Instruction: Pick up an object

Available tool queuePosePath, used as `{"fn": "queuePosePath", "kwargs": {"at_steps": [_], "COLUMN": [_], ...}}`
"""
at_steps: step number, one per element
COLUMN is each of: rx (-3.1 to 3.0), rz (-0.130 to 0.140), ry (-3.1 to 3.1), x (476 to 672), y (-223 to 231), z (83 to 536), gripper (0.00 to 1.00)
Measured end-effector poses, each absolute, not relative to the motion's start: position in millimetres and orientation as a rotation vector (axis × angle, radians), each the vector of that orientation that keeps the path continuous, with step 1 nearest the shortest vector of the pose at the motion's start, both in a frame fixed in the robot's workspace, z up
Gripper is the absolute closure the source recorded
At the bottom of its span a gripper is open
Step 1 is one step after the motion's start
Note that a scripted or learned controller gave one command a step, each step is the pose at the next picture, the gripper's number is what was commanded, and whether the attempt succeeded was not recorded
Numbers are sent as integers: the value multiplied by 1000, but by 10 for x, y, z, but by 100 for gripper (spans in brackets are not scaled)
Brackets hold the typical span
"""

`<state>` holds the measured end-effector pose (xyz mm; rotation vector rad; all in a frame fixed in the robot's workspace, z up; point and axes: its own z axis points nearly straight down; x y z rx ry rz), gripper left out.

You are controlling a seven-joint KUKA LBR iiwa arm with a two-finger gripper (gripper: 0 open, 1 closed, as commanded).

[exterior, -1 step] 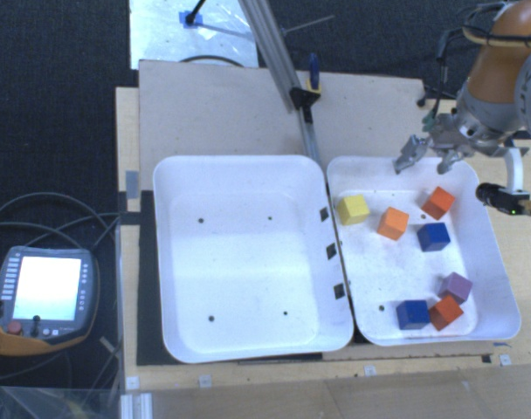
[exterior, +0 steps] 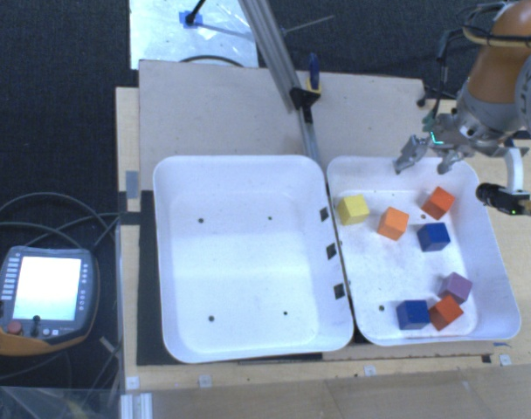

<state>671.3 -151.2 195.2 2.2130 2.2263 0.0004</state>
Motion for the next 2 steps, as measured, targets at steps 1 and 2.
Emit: {"fn": "queuePosePath", "kwargs": {"at_steps": [1,2], "rx": [2218,2215], "rz": [-3,-2], "ry": [2227,2228], "x": [6732,6734], "y": [-1551,-1548], "z": [1341,885], "gripper": [0,0]}}
